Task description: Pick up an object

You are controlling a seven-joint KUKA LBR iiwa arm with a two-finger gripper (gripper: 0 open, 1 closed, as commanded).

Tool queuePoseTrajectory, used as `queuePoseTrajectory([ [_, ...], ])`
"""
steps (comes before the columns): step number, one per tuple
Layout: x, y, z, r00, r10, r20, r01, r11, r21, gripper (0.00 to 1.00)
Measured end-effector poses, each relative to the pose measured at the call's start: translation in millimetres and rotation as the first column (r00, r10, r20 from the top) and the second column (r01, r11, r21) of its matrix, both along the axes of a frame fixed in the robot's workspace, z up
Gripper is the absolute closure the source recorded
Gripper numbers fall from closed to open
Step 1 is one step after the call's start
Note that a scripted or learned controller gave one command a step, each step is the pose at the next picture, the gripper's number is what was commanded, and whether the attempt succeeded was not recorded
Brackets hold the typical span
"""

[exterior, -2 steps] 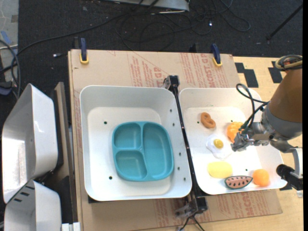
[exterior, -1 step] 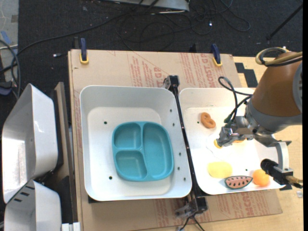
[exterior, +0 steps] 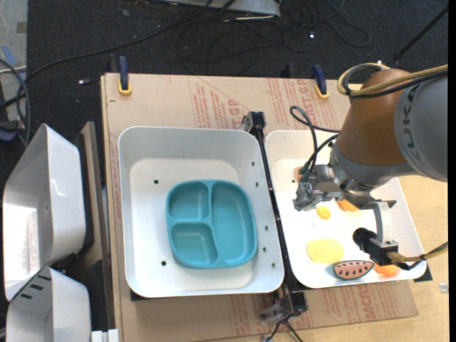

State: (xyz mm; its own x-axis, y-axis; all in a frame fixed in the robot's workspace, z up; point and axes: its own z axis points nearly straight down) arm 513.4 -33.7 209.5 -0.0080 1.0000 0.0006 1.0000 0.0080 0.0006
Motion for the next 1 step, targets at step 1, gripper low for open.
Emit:
queuePoseTrajectory([
  [1, 7.5, 58.9, -2.5, 1.0, 0.0, 0.0, 0.0, 1.0, 0.0, 1.0],
])
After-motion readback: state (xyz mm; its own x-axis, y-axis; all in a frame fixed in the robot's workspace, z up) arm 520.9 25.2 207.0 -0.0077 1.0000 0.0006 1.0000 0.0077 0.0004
